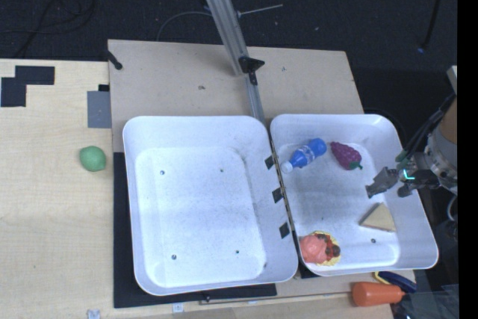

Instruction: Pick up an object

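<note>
An orange tool (376,293) lies on the bench nearest the camera, just outside the front rim of the right bin (418,254). Inside that bin, a red and yellow lump (320,248) sits in the front left corner, and a tan wedge (379,218) rests toward the front right. The gripper (382,183) hangs just behind the wedge, over the bin's right side; its jaws look spread and hold nothing. Farther back in the bin lie a purple fruit (346,154) and a blue bottle (305,155), the bottle close to the left wall, its cap pointing at it. The left bin (138,132) stands beside the right bin, and a green ball (92,158) rests on the bench well left of both. The wedge seems the likeliest target. It is low and slanted, so the fingers could slip over its sloping faces or push it toward the right wall. A descent too far right could also strike the rim.
</note>
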